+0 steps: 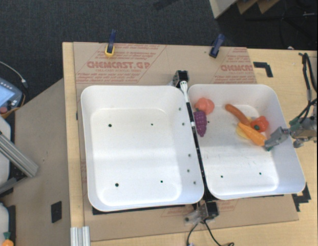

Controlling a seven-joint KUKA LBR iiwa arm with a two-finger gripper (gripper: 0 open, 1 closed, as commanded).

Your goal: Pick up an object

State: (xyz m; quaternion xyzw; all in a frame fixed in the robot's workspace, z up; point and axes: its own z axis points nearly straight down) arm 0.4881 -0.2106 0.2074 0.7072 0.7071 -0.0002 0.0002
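Note:
The right bin (pixel 240 181) holds several toy foods in its far half. A pink round piece (pixel 204 105) and a purple grape bunch (pixel 200 122) lie by the bin's left wall. An orange carrot (pixel 236 113) slants toward a red piece (pixel 260 123), and a yellow-orange piece (pixel 249 133) lies just in front of them. My gripper (pixel 275 139) reaches in low over the bin's right rim, its grey tip right beside the yellow-orange piece. Nothing is visibly held.
The left bin (pixel 138 147) sits beside the right one, with a black divider strip (pixel 192 137) between them. Both rest on a cardboard sheet (pixel 123 60) held by blue clamps (pixel 111 44) at the far edge. Cables (pixel 308 81) hang at the right.

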